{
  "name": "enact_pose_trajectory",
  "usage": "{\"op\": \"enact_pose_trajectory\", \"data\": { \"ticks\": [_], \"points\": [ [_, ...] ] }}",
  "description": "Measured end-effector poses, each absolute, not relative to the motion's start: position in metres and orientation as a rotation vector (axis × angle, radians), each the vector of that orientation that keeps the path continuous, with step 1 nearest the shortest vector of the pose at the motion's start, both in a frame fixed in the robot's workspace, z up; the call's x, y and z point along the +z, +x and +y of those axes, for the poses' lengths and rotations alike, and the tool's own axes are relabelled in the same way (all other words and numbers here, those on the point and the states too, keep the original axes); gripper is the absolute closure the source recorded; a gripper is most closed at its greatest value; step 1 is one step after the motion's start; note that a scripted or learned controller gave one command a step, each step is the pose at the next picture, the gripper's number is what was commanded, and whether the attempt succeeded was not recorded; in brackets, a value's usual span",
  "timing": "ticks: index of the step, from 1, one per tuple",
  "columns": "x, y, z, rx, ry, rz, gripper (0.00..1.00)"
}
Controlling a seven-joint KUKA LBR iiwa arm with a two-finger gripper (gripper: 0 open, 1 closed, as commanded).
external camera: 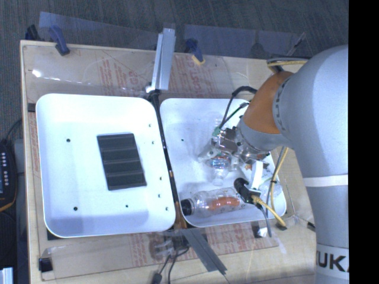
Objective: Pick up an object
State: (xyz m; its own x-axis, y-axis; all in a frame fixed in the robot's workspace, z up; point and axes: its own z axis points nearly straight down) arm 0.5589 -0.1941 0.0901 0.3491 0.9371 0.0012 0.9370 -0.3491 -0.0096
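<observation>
Low, clear bottle [213,204] against right bin's [177,123] rim.

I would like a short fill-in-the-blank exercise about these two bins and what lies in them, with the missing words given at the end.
1. The dark ribbed panel lies in the ____ bin.
2. The clear plastic bottle lies on its ____ near the front edge of the right bin.
3. The bottle's cap is ____ in colour.
4. The band above the wrist of the arm is ____.

Missing words: left; side; black; orange
</observation>
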Motion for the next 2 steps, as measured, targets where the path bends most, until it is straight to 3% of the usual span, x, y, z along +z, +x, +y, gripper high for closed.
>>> {"op": "enact_pose_trajectory", "data": {
  "ticks": [1, 2],
  "points": [
    [0.1, 0.558, -0.193, 0.01, -2.566, -1.79, 1.0],
    [0.197, 0.597, -0.134, 0.002, -2.375, -2.052, 1.0]
  ]
}}
